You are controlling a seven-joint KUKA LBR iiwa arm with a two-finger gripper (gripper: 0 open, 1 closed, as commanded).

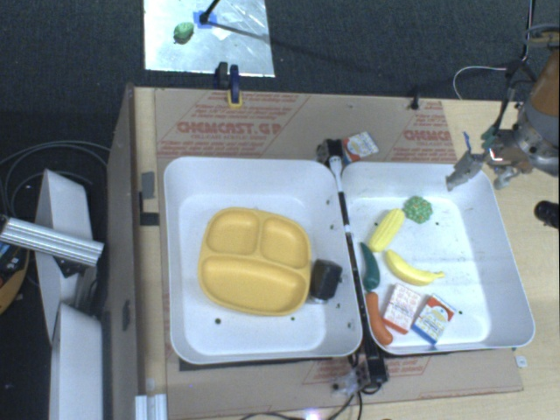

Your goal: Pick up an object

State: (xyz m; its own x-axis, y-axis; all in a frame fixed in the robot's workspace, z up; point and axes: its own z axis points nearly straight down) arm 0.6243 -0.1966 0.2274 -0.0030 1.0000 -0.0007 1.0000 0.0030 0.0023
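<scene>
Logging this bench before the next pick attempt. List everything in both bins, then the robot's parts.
Shallow white plastic bins: 2, white, side by side on bench.
Divided plastic tray: 1, yellow, left bin.
Small block: 1, black, beside tray's right edge.
Toy corn cob: 1, yellow, right bin.
Toy broccoli: 1, green, by corn.
Toy banana: 1, yellow, right bin centre.
Toy carrot: 1, orange, right bin's left edge.
Tool: 1, grey, above right bin's far right corner.

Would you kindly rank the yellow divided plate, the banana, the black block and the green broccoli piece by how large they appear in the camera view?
Largest to smallest:
1. Yellow divided plastic plate
2. Yellow toy banana
3. Small black block
4. Green toy broccoli piece
The block and broccoli look close in size, so their order is unsure.
</scene>
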